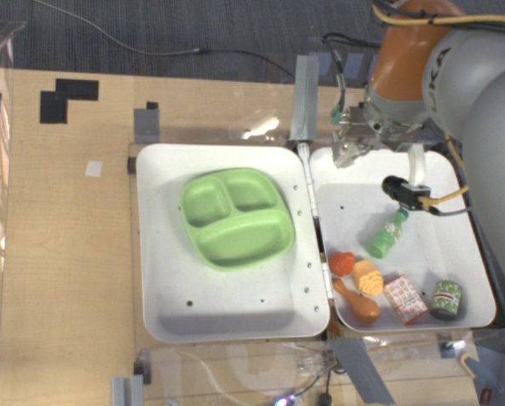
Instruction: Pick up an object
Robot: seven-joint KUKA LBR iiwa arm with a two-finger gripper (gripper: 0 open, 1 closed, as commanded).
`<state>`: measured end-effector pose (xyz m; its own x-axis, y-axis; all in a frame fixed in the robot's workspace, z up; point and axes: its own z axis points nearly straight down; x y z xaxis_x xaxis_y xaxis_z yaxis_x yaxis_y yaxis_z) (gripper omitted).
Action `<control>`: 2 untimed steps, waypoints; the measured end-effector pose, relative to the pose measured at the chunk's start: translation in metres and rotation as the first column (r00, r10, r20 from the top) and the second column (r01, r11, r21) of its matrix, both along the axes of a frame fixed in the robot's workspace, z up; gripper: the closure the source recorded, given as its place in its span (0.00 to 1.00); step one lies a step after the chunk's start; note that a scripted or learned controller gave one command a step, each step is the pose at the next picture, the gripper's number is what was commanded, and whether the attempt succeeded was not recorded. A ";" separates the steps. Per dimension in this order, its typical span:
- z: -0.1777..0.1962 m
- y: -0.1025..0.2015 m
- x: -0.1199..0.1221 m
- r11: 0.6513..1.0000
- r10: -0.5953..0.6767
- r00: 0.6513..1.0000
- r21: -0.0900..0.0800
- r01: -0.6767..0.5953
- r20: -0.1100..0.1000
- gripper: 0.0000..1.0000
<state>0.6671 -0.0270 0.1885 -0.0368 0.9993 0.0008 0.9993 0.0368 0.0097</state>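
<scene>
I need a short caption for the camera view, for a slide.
Gripper over the right bin of toy food; green plate in the left bin.

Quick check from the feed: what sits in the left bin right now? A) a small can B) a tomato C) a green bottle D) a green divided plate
D: the green divided plate lies alone in the left bin; the green bottle is in the right bin.

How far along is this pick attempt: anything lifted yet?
Nothing looks lifted. The hand sits over the far corner of the right bin, with nothing visible in it. The green bottle, tomato, corn, drumstick, carton and can all lie in the bin. Descent, grasp and lift remain.
</scene>
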 end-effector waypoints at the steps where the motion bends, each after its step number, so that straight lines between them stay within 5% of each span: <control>1: -0.002 -0.001 -0.001 1.000 -0.001 1.000 -0.001 0.001 -0.003 0.00; 2: -0.003 -0.034 -0.075 0.988 -0.156 0.988 0.000 0.156 -0.007 0.00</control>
<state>0.5925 -0.0611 0.1850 0.1191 0.9929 0.0010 0.9929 -0.1191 0.0030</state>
